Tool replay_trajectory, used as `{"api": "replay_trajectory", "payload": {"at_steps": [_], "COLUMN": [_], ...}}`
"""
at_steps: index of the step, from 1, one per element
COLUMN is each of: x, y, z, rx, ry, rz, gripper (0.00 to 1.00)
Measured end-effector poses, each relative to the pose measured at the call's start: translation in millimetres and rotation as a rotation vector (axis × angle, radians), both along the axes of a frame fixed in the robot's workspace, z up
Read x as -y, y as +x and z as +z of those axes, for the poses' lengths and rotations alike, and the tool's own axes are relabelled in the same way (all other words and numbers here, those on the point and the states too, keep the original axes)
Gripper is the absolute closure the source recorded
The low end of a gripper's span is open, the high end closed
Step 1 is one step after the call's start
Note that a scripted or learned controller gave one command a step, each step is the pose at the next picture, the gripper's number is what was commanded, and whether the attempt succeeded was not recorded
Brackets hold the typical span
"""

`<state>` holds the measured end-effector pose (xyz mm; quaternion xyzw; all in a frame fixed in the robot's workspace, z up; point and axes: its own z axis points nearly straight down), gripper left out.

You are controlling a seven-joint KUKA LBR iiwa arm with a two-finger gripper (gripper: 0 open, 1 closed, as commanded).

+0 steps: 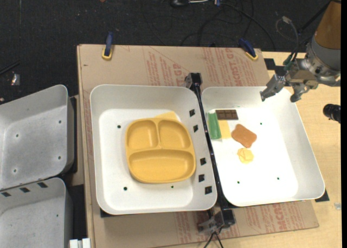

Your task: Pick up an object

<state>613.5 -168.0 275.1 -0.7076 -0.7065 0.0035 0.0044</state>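
Several small objects lie in the right bin (282,149): a dark brown bar (226,114), a green block (214,128) with a pale yellow piece beside it, an orange-brown lump (244,135) and a small yellow lump (245,156). My gripper (282,93) hovers over the bin's far right corner, well to the right of these objects. Its two dark fingers (269,90) stand apart with nothing between them.
The left bin (108,187) holds a yellow compartment tray (160,151). A black divider with clips (201,133) runs between the bins. Clamps sit at the board's far edge (108,51). Grey panels (32,133) lie off to the left.
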Motion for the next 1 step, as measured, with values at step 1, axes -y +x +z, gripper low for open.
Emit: {"api": "replay_trajectory", "payload": {"at_steps": [1], "x": [-0.4], "y": [2.0], "z": [6.7], "rx": [0.011], "ry": [-0.002], "rz": [0.002], "gripper": [0.00]}}
